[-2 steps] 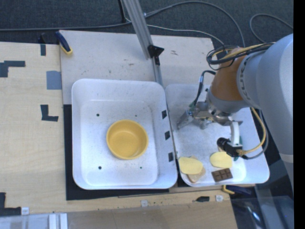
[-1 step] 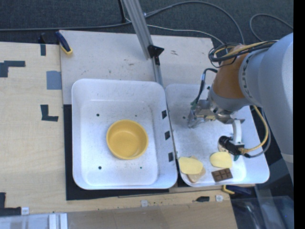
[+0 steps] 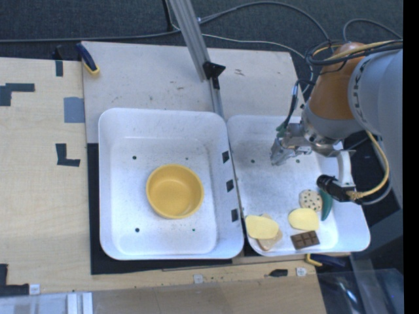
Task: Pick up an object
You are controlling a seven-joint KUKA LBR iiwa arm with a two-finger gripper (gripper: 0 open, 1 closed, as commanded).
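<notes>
The gripper (image 3: 280, 157) hangs over bare floor in the right bin (image 3: 252, 136), its fingers' spread unreadable, apparently staged to reach the small objects (image 3: 304, 218) clustered near its front rim.

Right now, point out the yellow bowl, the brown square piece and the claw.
yellow bowl (image 3: 174, 190), camera view, inner bottom.
brown square piece (image 3: 304, 240), camera view, top face.
claw (image 3: 280, 157), camera view, between its fingertips.

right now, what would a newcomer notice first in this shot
The yellow bowl stands out, alone in the middle of the left bin. Next comes the grey and orange arm reaching in from the right, its claw over the right bin, whose near edge holds a cluster of small food-like pieces.
</notes>
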